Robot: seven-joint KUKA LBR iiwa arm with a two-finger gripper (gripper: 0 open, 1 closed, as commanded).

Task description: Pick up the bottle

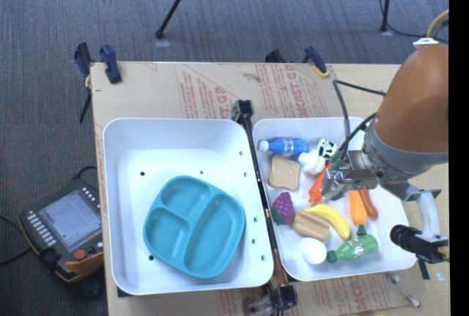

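A blue bottle with a white cap and label lies on its side at the back left of the right bin. A green bottle lies near that bin's front right corner. My gripper hangs low over the bin's middle, right of the blue bottle and above the green one. It sits just beside an orange carrot and close to a white cow-patterned toy. The wrist's grey and orange body covers the bin's right side.
The right bin also holds a toast slice, purple grapes, a banana, a hot dog, a white egg and another carrot. The left bin holds a blue divided plate.
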